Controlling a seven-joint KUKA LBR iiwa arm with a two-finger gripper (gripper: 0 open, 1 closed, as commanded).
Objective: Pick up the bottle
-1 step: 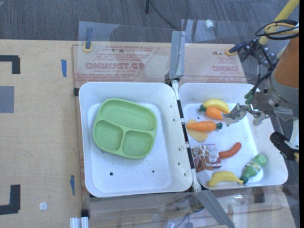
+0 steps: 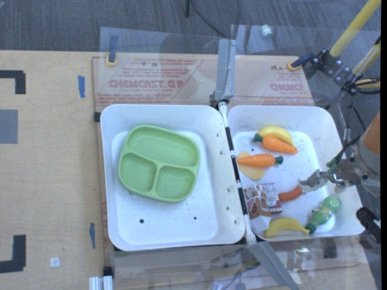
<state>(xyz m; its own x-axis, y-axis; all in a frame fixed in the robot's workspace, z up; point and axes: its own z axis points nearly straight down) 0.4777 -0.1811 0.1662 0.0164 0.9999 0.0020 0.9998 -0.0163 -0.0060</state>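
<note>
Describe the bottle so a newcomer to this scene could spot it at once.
Look in the right bin, the one holding the toy food, and go to its near right corner. The bottle lies there on its side, just right of a banana and below the gripper. It is the only green thing in that bin; the carrots are orange, the bananas yellow.

green bottle [image 2: 323, 211], light-green tray [image 2: 159, 162], white bins [image 2: 115, 138]

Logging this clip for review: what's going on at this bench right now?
A robot arm reaches in from the right over the right bin, which holds carrots, bananas, a small packet and a green bottle. Its claw sits low in that bin, up and left of the bottle, by a small red-orange piece. The bottle lies untouched near the bin's front corner. The left bin holds a green divided plate.
</note>
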